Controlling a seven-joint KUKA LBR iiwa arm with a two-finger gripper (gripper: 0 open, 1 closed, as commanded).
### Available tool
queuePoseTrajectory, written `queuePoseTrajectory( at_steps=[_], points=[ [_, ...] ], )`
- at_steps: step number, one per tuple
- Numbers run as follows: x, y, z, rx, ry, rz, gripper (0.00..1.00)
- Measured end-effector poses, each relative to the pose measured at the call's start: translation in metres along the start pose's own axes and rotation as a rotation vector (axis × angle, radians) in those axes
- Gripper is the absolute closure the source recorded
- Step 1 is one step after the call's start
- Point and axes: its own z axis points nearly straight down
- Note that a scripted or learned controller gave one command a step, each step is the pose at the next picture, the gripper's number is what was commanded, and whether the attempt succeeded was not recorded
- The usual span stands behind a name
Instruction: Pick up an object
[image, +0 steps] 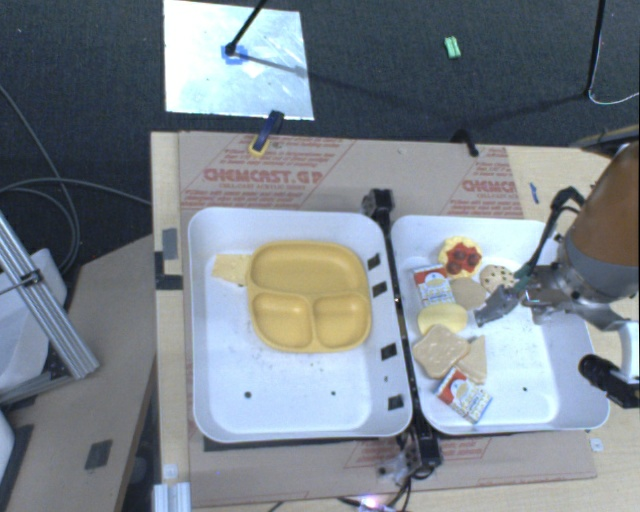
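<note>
Nearest us in the right shallow white bin (560, 395) we see a small red-and-white packet (466, 394), then a tan toast-shaped slice (440, 350) and a pale yellow round piece (443, 318). Just beside these hovers the gripper (497, 305); whether it is open we cannot tell. Farther left, the left white bin (215, 400) holds a yellow compartment tray (306, 295).

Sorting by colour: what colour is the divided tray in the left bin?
Yellow, seen in the camera view: divided tray.
</note>
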Motion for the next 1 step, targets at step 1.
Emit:
queuePoseTrajectory(
  at_steps=[1],
  points=[
    [0.0230, 0.0547, 0.1044, 0.005, 0.002, -0.004, 0.00]
  ],
)
